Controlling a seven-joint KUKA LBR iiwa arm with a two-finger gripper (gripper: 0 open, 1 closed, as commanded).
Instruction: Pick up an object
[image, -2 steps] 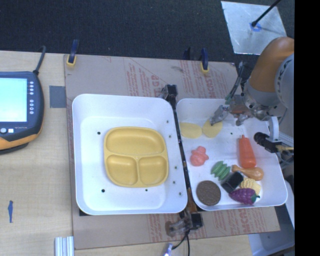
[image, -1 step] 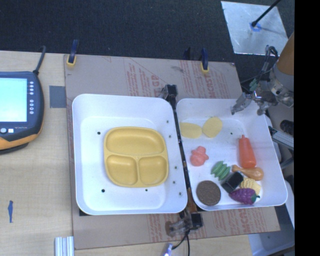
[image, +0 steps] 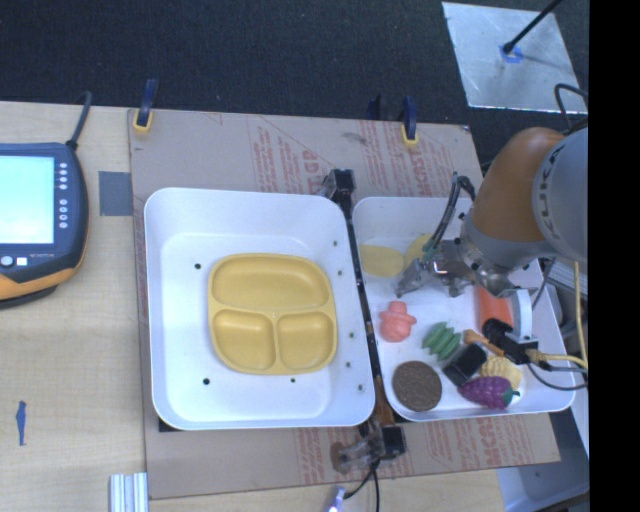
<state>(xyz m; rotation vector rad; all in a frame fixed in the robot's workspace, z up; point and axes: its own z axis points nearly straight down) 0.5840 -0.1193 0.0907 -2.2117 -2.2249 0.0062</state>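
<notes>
My gripper (image: 428, 278) hangs over the back half of the right bin (image: 560, 400), open, with nothing between its fingers. A pale yellow toy (image: 380, 261) lies just left of it. A pink toy (image: 397, 322) lies just in front of it. An orange carrot-like toy (image: 493, 303) sits to its right, partly under the wrist. Further forward lie a green toy (image: 440, 338), a brown round disc (image: 417, 385), a purple grape bunch (image: 489, 391) and a yellow corn-like toy (image: 505, 371).
The left bin (image: 170, 300) holds a yellow divided plate (image: 272, 311). A handheld screen unit (image: 35, 220) lies at the far left of the bench. Clamps (image: 343, 185) join the bins at their shared wall.
</notes>
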